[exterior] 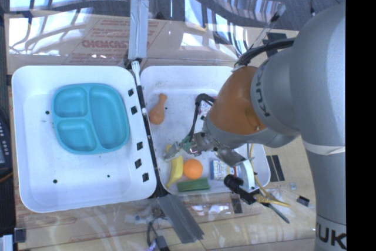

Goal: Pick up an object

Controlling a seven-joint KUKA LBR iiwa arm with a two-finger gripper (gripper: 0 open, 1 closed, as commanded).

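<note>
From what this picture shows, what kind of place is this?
Probably a robot test bench in a lab: a big grey arm reaches over two white bins, which hold toy food such as a banana and an orange.

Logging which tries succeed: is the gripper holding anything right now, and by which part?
It cannot be told. The gripper is low in the right bin just above the banana and orange, but nothing visibly sits between its fingers.

Grey KUKA arm (pixel 311 85) w/ orange band (pixel 235 106), blk cables.
</note>
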